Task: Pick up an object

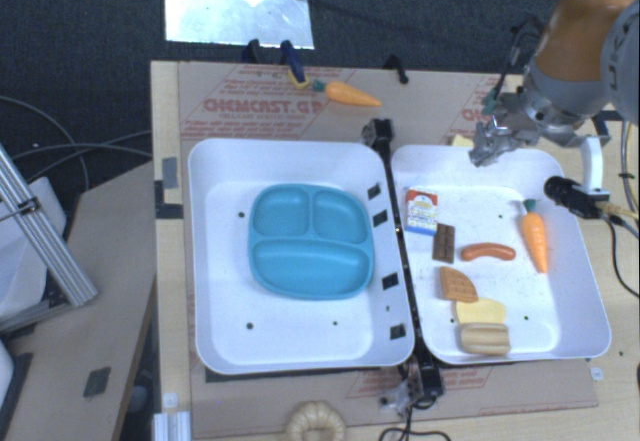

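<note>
The cardboard sheet [262,105] under the bins bears faded red print reading "CHEMCAST". In the right bin [575,324], a small carton [421,210] shows a red-and-white label too small to read. A carrot [535,239] lies near that bin's right wall, long axis running near to far, green top toward the far side. A sausage [487,252] lies crosswise beside it. The pincer [490,146] hangs over the bin's far rim; its spread cannot be told.
</note>
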{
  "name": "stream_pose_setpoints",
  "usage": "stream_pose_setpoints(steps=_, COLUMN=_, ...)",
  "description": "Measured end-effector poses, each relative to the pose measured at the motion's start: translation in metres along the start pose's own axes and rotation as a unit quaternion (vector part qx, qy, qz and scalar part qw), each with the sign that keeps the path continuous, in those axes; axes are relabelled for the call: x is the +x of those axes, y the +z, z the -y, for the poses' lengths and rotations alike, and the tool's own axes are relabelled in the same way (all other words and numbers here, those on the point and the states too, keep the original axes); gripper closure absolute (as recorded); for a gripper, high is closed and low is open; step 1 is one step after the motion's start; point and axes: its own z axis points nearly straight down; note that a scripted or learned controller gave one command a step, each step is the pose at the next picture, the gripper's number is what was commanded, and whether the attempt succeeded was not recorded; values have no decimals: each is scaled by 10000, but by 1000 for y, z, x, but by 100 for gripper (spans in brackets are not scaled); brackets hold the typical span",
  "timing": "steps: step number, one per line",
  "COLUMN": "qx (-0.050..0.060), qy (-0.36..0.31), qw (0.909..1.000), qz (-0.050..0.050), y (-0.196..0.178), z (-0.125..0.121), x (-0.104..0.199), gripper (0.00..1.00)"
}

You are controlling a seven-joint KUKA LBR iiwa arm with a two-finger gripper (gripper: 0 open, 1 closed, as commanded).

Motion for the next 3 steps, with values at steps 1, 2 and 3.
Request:
stream_pose_setpoints(steps=1, qx=6, qy=2, qw=10000, qz=0, y=13, z=-2, x=51, gripper=100)
stream_pose_setpoints(steps=2, qx=3, qy=-1, qw=10000, qz=-1, y=17, z=-6, x=113, gripper=100)
stream_pose_setpoints(steps=3, qx=3, qy=11, qw=10000, qz=-1, y=6, z=-13, x=143, gripper=100)
